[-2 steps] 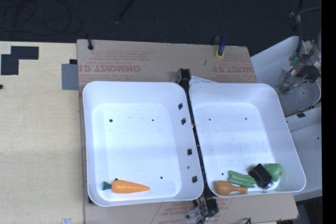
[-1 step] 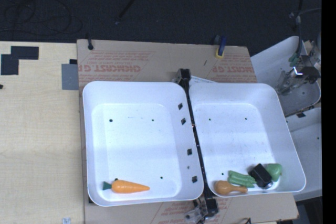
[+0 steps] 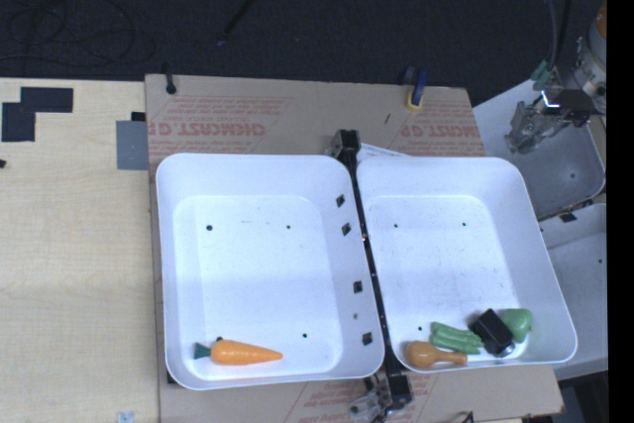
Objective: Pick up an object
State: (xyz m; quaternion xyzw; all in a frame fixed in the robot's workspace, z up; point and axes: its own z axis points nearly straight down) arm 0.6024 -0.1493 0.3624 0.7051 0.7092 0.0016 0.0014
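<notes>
i see the gripper (image 3: 528,129) parked beyond the right bin (image 3: 543,243)'s far right corner; can't tell its state. the carrot (image 3: 244,352) looks light, rigid, slick plastic, so i'd grab mid-body across its width. it lies well apart from the tool, in the left bin (image 3: 168,213)'s near corner.

open bin floors (image 3: 436,243), items (image 3: 475,340) crowding near edge

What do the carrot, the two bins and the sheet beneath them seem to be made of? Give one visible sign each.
Carrot: probably moulded plastic; uniform orange, smooth.
Left bin and right bin: likely plastic; smooth white, rounded corners.
Sheet: cardboard; brown, printed lettering.
</notes>
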